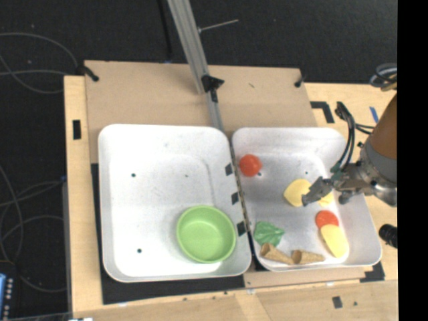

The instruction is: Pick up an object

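Approach step: claw [313, 195] over yellow object [295, 193] in right bin [281, 142]; opening unclear, cannot tell. Next: descend, grip.

A green bowl [206, 233] sits in the left bin [134, 152], near its front right corner.

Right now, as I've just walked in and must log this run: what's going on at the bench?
The arm's gripper is down in the right bin, right at a yellow object; whether it has hold of it cannot be told. A red ball, green leaf piece and other small items lie nearby. The left bin holds a green bowl.
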You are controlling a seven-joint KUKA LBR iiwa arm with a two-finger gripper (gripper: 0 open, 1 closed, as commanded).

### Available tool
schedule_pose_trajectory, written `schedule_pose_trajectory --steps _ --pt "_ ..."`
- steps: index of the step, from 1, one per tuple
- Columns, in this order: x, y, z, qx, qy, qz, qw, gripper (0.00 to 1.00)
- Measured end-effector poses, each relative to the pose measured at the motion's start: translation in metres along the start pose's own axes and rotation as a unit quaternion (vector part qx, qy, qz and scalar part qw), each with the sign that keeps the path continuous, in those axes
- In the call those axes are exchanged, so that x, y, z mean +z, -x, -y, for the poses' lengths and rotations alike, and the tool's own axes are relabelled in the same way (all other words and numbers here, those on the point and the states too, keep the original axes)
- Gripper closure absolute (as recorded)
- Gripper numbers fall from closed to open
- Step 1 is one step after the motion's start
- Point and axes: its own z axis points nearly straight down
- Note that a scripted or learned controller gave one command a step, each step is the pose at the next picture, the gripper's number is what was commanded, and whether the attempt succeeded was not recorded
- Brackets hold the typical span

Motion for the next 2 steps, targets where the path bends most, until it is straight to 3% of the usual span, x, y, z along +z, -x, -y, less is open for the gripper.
schedule_pose_trajectory --steps 1,2 --pt "0.000 0.000 0.000 0.001 0.000 0.000 1.0000 0.00" --pt "0.042 0.001 0.000 0.003 -0.003 0.002 1.0000 0.00"
